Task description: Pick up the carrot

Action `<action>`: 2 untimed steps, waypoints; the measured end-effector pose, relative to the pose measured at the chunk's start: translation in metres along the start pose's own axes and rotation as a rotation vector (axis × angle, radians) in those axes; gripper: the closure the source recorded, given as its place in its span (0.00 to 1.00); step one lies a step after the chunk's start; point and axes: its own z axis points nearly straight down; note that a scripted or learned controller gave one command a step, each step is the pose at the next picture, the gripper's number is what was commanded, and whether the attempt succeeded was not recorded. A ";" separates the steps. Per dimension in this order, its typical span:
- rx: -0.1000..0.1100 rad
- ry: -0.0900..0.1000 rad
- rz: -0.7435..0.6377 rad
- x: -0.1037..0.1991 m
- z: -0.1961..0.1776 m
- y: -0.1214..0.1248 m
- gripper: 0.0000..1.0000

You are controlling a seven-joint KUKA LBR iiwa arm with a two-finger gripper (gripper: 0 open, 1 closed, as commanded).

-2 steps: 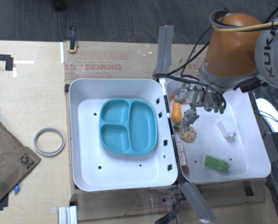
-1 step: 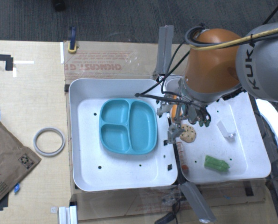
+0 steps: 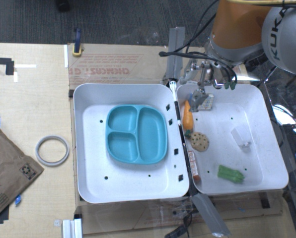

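Nearest the lens: orange-banded arm (image 3: 247, 14) reaching in from the right, over the right bin's (image 3: 267, 133) far left corner. Gripper (image 3: 202, 100) hangs low there; finger state cannot be told from this angle. Carrot (image 3: 187, 117) lies just beside the gripper, to its left, lengthwise against the bin's left wall, not seen between the fingers. Cookie (image 3: 199, 142) just nearer than the carrot. Clear plastic piece (image 3: 241, 137) mid-bin; green item (image 3: 230, 174) near the front wall. Left bin (image 3: 88, 172) holds a blue divided plate (image 3: 137, 134). Tape ring (image 3: 52, 149) on the bench, left of that bin.
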 end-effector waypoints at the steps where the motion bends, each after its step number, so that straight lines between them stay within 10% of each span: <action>1: 0.000 0.004 -0.065 0.060 0.044 0.003 0.00; 2: -0.001 0.004 -0.044 0.122 0.043 0.000 0.00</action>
